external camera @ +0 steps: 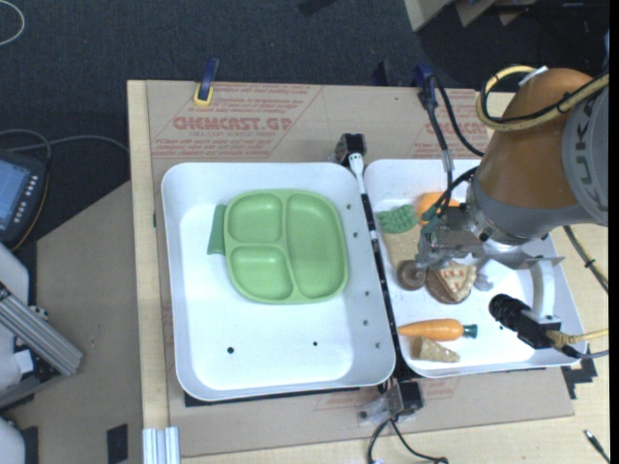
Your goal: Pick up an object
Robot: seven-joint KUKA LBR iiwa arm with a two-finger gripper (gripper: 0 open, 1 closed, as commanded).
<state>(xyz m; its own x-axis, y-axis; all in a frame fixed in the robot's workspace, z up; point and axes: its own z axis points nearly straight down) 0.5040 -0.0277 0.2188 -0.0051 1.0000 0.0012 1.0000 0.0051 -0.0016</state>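
My gripper [437,252] hangs low over the middle of the right bin [389,177], the arm coming in from the right. Just below it lie a small brown round piece [412,276] and a tan, patterned piece [453,282]; whether it touches either is unclear. Behind the gripper sit a green object [396,220] and an orange object [429,203], the latter partly hidden by the wrist. Near the bin's front lie a carrot with a teal tip [433,330] and a pale tan wedge [437,352].
The left bin [193,346] bears a green divided plate [285,245] with a green cloth-like piece [216,230] tucked under its left edge. A ridge [372,259] separates the two bins. Cardboard [242,114] lies under both.
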